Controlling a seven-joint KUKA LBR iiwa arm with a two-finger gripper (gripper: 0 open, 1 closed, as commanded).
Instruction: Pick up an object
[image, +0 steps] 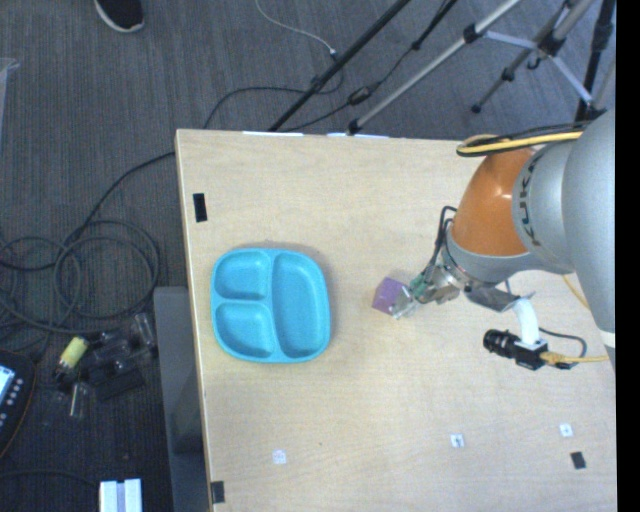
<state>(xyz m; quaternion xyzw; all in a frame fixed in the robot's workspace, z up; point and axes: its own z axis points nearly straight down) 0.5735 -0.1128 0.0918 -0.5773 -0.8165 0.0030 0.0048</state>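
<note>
Purple and blocky, the small object (387, 294) lay on the wooden bench (400, 420), well right of the blue divided plate (272, 304). It sat just left of the gripper (412, 299), touching its tip. Whether that gripper held it, I could not tell.

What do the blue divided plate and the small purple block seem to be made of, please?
Blue divided plate: probably moulded plastic, with a smooth, uniform colour and rounded compartment ridges. Purple block: likely plastic or painted wood, matte with flat faces; too small to tell.
</note>
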